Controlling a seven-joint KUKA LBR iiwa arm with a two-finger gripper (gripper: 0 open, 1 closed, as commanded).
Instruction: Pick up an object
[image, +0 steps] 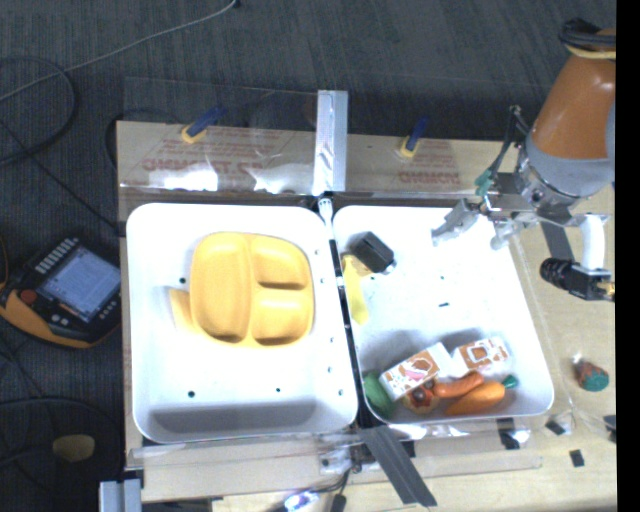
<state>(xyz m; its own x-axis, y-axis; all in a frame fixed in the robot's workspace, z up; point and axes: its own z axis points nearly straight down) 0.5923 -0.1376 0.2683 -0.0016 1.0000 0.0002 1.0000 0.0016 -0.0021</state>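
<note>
While end effector (472, 222) hangs at upper right of frame, fingers apart, nothing between, black block (372, 250) lies upper left in right bin (530, 330). Probably light, stiff; grip across short sides.

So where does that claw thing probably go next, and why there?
Probably down and toward the black block. The gripper hangs open over bare floor at the right bin's top edge, holding nothing. The block lies apart from the rest; the cartons and carrot crowd together in the lower corner.
</note>
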